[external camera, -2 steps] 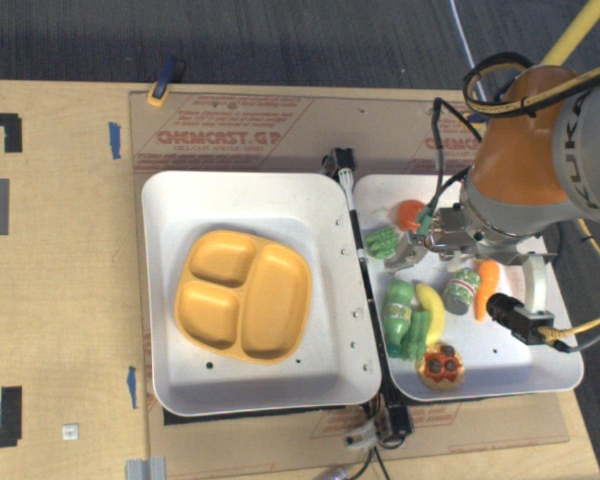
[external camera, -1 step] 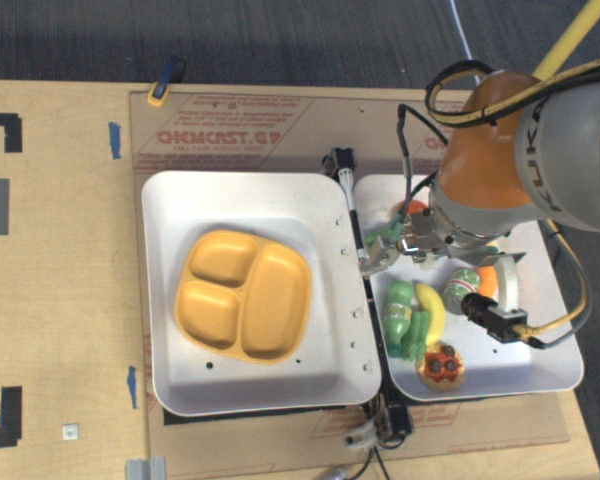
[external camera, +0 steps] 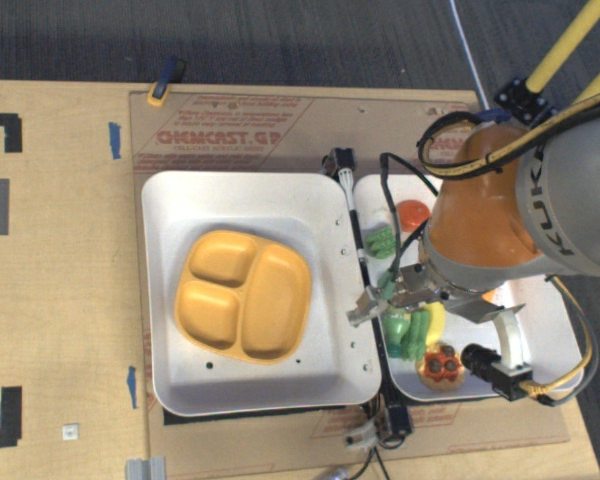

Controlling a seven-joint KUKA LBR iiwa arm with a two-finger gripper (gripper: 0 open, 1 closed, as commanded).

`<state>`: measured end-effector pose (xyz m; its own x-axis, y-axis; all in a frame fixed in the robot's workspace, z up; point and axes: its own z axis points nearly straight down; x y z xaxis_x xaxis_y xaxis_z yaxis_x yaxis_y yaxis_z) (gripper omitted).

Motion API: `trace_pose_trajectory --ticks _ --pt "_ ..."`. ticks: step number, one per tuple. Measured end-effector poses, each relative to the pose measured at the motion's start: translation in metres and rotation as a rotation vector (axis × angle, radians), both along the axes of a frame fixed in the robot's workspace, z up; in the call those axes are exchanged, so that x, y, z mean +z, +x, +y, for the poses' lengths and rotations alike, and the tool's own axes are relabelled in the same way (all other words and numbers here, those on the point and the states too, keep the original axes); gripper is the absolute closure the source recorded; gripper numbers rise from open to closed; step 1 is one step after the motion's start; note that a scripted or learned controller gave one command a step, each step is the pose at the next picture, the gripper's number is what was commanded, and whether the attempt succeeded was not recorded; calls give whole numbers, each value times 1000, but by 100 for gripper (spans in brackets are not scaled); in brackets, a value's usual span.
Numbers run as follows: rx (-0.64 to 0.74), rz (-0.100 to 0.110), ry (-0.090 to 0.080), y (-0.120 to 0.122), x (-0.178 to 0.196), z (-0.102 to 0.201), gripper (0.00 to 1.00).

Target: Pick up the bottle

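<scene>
In the right bin (external camera: pixel 560 353), a pale bottle-like thing with a green part (external camera: pixel 380 238) lies near the bin's left wall, at the back. I cannot make out its full shape, because the arm hides part of it. My gripper (external camera: pixel 395 295) hangs low over the left side of this bin, just in front of that green part, under the orange band (external camera: pixel 480 208). No object shows clearly in the gripper.
A yellow divided plate (external camera: pixel 245 293) lies in the left bin (external camera: pixel 170 268). The right bin also holds an orange-red round thing (external camera: pixel 413 212), green (external camera: pixel 405 336) and yellow (external camera: pixel 433 320) pieces, and a round brown toy (external camera: pixel 440 365). Cables run along the divider between the bins.
</scene>
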<state>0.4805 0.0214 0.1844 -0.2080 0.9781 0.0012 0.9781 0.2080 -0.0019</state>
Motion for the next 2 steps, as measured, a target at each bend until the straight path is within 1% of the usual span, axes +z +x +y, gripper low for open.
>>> trace_pose_trajectory --ticks 1,2 --pt "0 -3 0 1 10 0 100" --pt "-70 -3 -1 -1 7 48 100"
